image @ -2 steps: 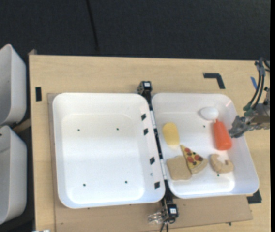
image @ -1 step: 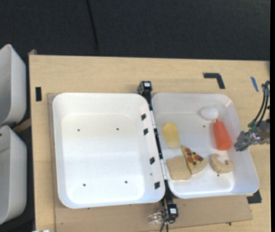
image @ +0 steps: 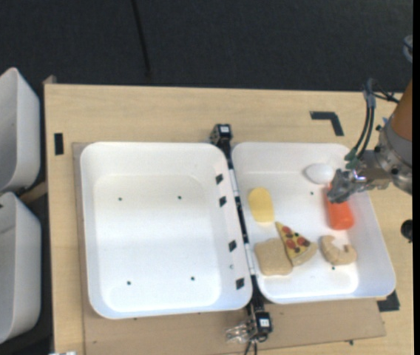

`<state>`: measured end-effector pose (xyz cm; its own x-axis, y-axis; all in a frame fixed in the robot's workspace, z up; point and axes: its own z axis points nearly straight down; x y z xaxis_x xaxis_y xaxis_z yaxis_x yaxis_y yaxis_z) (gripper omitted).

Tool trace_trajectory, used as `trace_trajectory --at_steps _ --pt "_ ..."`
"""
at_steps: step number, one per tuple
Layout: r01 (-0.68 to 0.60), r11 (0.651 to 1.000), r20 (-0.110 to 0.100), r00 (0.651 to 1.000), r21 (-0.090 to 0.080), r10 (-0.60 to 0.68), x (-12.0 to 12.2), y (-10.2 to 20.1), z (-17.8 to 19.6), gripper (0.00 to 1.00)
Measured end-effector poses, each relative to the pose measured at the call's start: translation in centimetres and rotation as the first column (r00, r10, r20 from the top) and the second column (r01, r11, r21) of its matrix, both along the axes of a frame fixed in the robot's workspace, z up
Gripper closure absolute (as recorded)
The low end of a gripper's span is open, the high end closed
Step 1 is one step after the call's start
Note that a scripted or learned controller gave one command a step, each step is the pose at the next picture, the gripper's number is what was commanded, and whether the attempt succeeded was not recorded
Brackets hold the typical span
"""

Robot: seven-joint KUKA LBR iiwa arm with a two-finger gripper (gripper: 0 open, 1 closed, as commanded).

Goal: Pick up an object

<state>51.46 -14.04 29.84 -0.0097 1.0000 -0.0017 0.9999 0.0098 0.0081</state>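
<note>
The right bin holds several small items. A white egg-like piece lies near the back. A yellow block sits toward the left side. An orange-red object lies at the right. A pizza slice, a tan bread piece and a tan curved piece rest near the front. My gripper reaches in from the right and hangs just above the orange-red object's back end, close beside the white piece.
The left bin lies next to the right one, parted by a black clipped divider. The wooden bench surrounds both bins. White moulded shapes stand off the bench's left edge.
</note>
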Motion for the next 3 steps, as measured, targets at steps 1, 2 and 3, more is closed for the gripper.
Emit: trace_trajectory --at_steps 1,2,3 --pt "0.017 1.000 -0.013 1.000 -0.001 -0.017 -2.8 -7.2 -6.3 1.00" --pt "0.001 1.000 -0.009 1.000 0.004 -0.001 1.2 1.1 -8.8 1.00" --pt "0.019 1.000 -0.016 1.000 -0.001 -0.019 -3.0 -8.8 -17.7 1.00"
